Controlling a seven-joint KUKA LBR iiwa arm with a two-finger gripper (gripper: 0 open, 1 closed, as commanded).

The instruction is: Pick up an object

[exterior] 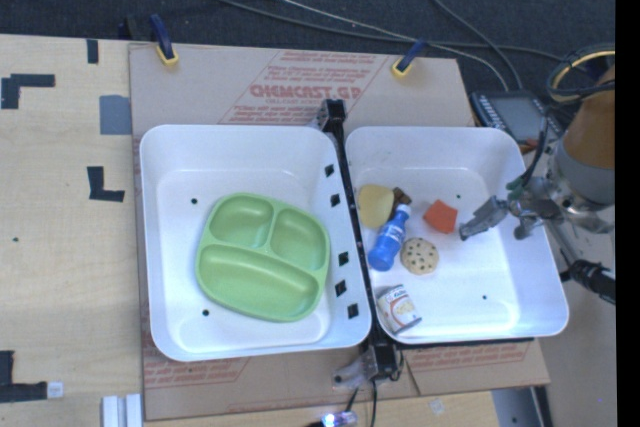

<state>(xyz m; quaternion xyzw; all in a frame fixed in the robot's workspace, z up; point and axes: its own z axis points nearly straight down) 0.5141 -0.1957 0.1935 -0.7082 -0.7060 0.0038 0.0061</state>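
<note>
Green divided plate sits alone in my left bin, flat and awkward to pinch, so I pass over it. Crossing the black divider into the right bin, I find the real candidates bunched near the inner wall: a pale yellow rounded piece, a blue bottle lying tilted just beside it, a cookie next to the bottle, a small can near the front edge, and an orange-red block standing a little apart from the rest. Further right, my end effector hangs over the right bin's open floor, near the block but not touching it, fingers looking spread with nothing between them. Nothing picked yet, I'd judge; this is the approach. My best bet is the block: it is closest and has free space around it. To do it well I'd centre over it, turn so the fingers straddle two opposite faces, come straight down without nudging it toward the cookie, and only press together once both fingers are past its top edge.
</note>
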